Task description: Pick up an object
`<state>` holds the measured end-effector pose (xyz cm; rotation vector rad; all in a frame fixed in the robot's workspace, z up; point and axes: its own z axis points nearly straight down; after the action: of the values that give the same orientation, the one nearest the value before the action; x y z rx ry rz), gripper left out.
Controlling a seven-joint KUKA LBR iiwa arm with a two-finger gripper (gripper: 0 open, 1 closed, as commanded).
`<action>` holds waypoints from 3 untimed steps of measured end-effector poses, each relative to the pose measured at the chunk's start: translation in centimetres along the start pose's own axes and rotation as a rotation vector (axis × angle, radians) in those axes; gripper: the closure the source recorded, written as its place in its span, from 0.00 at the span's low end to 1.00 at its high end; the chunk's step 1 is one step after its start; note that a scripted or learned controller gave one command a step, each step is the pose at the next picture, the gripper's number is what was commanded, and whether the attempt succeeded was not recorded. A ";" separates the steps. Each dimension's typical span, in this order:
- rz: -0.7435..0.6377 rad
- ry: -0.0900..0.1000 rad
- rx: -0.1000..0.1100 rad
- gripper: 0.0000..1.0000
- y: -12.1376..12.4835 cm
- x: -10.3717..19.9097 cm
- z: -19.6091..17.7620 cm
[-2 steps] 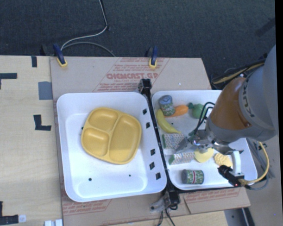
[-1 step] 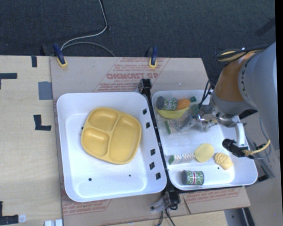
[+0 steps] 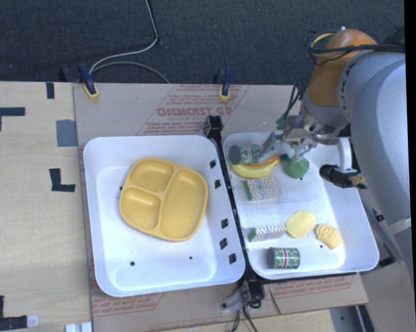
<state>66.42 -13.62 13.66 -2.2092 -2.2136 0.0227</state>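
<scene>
Where the banana (image 3: 254,169) lies, the gripper (image 3: 275,151) hovers, fingers blurred.

Robotics lab bench, cardboard sheet (image 3: 192,111) held by clamps (image 3: 225,86) (yellow-tipped), two white bins (image 3: 101,220), trailing cable (image 3: 132,52)

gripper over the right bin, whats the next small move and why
Probably a short drop straight down. The gripper hangs above the far end of the right bin, over the banana, with a small can beside it and a green object close by. Nothing shows between its fingers, so no pick has happened yet.
</scene>
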 end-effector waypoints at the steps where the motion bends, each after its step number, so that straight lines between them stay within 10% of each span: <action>1: 0.002 0.000 -0.017 0.00 -12.3 -1.3 1.1; 2: 0.002 0.000 -0.023 0.00 -17.8 -3.2 5.4; 3: -0.001 -0.001 -0.028 0.00 -9.9 1.4 5.2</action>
<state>56.39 -12.23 8.67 -2.2223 -2.2294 -0.0068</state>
